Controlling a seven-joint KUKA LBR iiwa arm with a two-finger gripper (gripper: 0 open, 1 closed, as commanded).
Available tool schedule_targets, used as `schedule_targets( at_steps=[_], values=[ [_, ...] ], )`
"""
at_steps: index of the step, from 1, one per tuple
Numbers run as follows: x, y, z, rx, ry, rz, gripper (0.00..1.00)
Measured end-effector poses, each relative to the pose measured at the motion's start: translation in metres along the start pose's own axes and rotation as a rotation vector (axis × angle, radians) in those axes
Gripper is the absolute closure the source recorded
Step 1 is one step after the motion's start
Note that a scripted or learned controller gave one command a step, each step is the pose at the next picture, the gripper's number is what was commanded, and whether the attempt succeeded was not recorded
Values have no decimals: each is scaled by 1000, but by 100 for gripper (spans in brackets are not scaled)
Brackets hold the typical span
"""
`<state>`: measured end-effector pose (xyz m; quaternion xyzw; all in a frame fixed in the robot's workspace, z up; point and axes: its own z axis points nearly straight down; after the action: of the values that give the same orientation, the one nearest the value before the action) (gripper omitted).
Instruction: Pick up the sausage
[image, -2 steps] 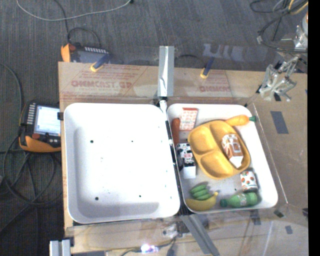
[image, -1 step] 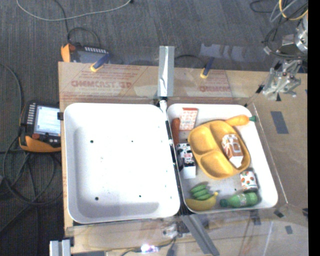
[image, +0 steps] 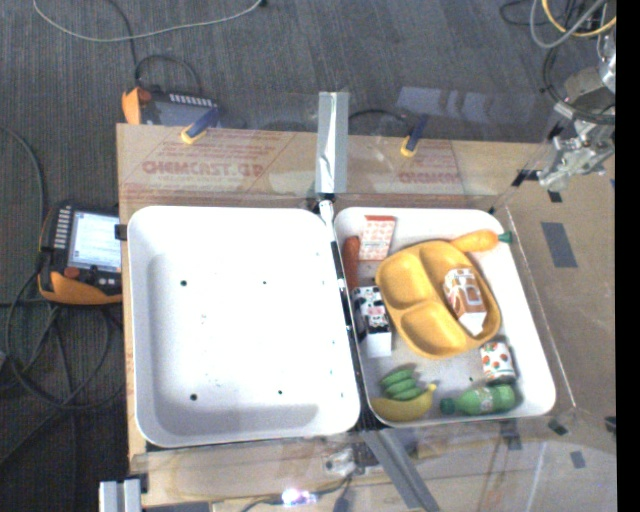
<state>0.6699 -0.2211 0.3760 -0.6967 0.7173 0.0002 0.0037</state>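
The sausage (image: 351, 259) is a short reddish-brown stick lying lengthwise against the left wall of the right bin (image: 534, 330), just left of a red-and-white packet (image: 378, 237). My gripper (image: 568, 165) hangs at the upper right of the camera view, outside the bins and above the bench's far right corner. It is well away from the sausage, and nothing shows between its fingers.
The right bin is crowded with a yellow divided plate (image: 425, 295) holding a small carton (image: 467, 294), a carrot (image: 479, 240), a black-and-white carton (image: 371, 309), a white cup (image: 378, 344), a banana (image: 406, 405), a green bottle (image: 482, 400) and a strawberry-print can (image: 497, 360). The left bin (image: 240, 320) lies beside it.
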Motion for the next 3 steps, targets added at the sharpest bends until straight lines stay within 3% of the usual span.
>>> schedule_targets(
  at_steps=[1,2,3],
  values=[
    [0,0,16,-3,0,-257,100],
    [-11,1,6,-2,-1,-557,100],
    [-11,1,22,-3,-3,-616,100]
  ],
)
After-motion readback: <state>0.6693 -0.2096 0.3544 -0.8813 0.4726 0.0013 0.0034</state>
